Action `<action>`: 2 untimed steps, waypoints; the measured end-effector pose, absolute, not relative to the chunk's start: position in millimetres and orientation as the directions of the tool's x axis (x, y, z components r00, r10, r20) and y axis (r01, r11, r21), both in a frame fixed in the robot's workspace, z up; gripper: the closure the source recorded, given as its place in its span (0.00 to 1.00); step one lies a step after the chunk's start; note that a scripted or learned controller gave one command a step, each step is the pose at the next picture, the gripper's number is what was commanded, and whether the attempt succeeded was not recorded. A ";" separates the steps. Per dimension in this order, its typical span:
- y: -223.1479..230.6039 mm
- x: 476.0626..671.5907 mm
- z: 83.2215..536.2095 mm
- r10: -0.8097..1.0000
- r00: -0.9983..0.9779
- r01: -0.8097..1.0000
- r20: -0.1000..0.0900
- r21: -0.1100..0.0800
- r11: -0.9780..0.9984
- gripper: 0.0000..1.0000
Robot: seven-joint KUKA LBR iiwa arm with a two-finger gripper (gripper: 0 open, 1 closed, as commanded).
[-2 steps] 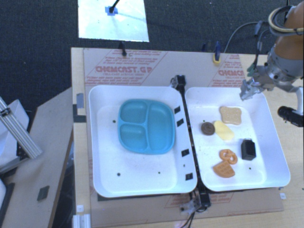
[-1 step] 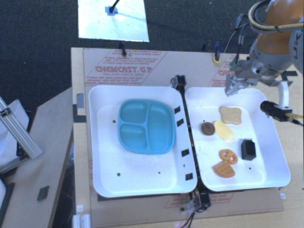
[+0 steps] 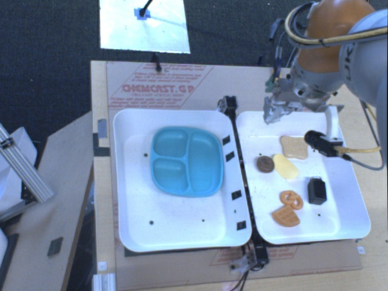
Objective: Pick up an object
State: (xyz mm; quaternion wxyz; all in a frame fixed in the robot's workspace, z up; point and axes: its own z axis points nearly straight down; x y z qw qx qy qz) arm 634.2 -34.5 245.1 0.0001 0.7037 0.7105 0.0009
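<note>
Arm: the arm (image 3: 330, 17) reaches in from the right and bends down over the far side of the right bin (image 3: 339, 214).
Gripper: the gripper (image 3: 274, 113) hangs over the far-left corner of the right bin, near the far wall. This view does not show whether it is spread or closed, and nothing is seen held in it.
Candidates: all loose items lie in the right bin. The toast slice (image 3: 294, 147) is nearest the gripper, toward the far edge.
Middle group: the brown disc (image 3: 265, 163) and the yellow piece (image 3: 286, 167) sit just beside each other, with the disc closer to the left wall.
Near group: the pretzel (image 3: 291, 199) and the orange piece (image 3: 285, 217) lie close together toward the near edge. The black block (image 3: 316, 191) is to their right.
Left bin: the left bin (image 3: 136, 223) carries only a blue plate (image 3: 185, 161), roughly central.
Why placed so: the gripper's spot in the corner looks like a start point for a descent, probably toward the toast slice or the brown disc.
Open room: the right side and near-right corner of the right bin are bare, and so is the floor right under the gripper.
Tight spots: the disc and yellow piece leave little gap between them, and so do the pretzel and orange piece. A grab there could nudge the neighbour.
Progress: no pick has been made yet.
</note>
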 end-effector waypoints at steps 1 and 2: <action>24.0 644.7 234.1 1.000 -0.010 1.000 0.001 0.003 0.010 1.00; 80.4 640.2 237.6 1.000 -0.011 1.000 0.002 0.002 0.011 1.00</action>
